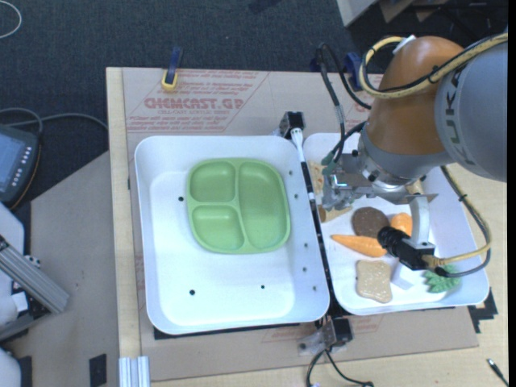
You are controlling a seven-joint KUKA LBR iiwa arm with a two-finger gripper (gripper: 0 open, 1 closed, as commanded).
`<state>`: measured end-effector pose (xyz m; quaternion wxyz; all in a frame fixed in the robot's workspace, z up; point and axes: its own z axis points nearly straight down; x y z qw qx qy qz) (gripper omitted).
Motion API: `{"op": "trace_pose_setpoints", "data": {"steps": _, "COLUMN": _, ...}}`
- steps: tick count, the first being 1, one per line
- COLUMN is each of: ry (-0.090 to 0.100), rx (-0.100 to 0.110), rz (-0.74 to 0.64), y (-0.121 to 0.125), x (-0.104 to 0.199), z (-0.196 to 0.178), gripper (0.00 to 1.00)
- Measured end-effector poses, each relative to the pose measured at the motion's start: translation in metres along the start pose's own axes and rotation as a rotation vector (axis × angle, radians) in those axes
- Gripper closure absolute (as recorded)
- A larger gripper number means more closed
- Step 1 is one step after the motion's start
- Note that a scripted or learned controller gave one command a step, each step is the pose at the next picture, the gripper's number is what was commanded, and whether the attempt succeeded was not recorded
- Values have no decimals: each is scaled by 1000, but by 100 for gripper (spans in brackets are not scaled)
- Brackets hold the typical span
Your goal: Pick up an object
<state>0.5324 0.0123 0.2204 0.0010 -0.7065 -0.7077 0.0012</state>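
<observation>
Bench (129,216) carries two shallow white bins side by side; left bin (161,280) holds a green divided plate (239,205), lying flat toward the bin's far edge, three compartments visible; right bin (463,224) holds several small items near its front edge. Carrot (360,245) lies across the bin's middle, pointed end toward the left wall; brown round piece (369,220) sits just beyond it, touching or nearly touching; tan slice resembling bread (374,281) rests near the front edge; small green piece (441,281) lies at the front right corner; an orange piece (401,224) shows just beside the brown one. Arm (419,111) hangs over the far part of the right bin; gripper (343,185) sits low near the left wall; whether it is clenched or released cannot be told; no item is seen in its grasp.
</observation>
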Motion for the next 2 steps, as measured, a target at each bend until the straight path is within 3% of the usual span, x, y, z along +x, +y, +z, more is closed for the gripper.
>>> {"op": "trace_pose_setpoints", "data": {"steps": 1, "ry": -1, "rx": -2, "rz": 3, "y": 12, "x": -18, "z": -3, "gripper": 100}}
{"op": "trace_pose_setpoints", "data": {"steps": 2, "ry": 1, "rx": 5, "rz": -1, "y": 0, "x": 1, "z": 2, "gripper": 100}}
